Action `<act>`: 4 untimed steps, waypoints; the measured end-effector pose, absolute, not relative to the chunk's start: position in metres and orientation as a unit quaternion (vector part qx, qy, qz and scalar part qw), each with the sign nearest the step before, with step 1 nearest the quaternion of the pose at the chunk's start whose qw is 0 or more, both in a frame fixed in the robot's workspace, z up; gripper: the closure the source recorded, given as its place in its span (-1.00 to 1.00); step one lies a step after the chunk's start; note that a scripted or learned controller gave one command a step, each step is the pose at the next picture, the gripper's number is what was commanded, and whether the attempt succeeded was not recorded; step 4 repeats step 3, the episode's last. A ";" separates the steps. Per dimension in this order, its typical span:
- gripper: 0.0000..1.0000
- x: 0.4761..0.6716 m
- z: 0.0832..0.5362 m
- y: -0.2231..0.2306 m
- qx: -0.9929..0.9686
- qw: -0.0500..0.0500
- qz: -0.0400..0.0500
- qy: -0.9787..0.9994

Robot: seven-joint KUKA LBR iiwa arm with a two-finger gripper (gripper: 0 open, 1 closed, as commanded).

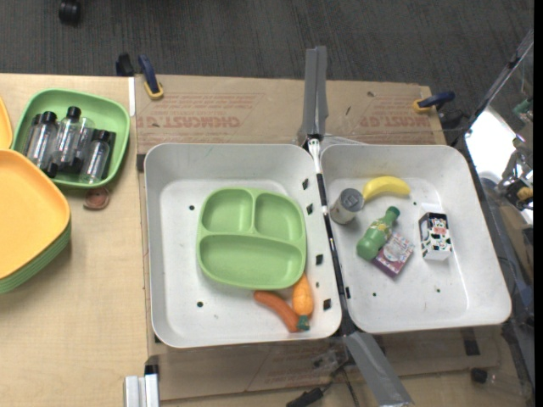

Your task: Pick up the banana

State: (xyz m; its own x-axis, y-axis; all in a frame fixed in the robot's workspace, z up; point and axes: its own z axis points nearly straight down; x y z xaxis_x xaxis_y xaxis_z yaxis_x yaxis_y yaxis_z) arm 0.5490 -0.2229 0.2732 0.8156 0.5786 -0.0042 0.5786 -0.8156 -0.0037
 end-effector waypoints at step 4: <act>1.00 0.558 0.232 -0.191 -0.973 0.000 0.003 -0.229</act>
